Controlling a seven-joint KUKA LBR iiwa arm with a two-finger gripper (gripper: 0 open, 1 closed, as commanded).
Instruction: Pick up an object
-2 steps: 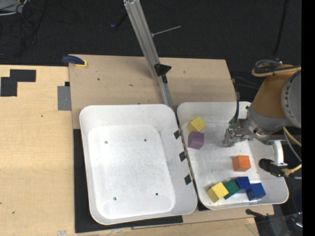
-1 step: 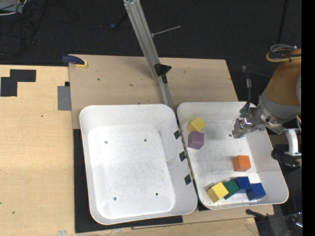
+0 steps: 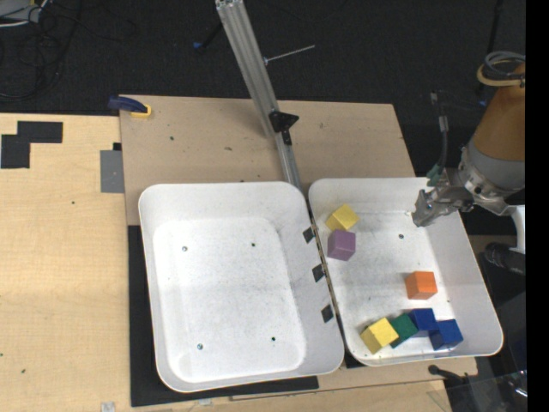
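The right bin point(image 3: 388, 197) holds several small blocks. A yellow cube point(image 3: 342, 218) and a purple cube point(image 3: 341, 245) lie near its left wall. An orange cube point(image 3: 420, 285) sits toward the right side. At the front lie a yellow block point(image 3: 378, 334), a green block point(image 3: 402, 327) and two blue blocks point(image 3: 435, 328). My gripper point(image 3: 425, 209) hangs over the bin's far right part, above and apart from the orange cube. Nothing shows between its fingers.
The left bin point(image 3: 225, 288) stands beside the right one, joined by black clips point(image 3: 316, 272). A slanted aluminium rail point(image 3: 256, 77) rises behind the bins. A blue and yellow clamp point(image 3: 129, 106) sits at the bench's far left corner.
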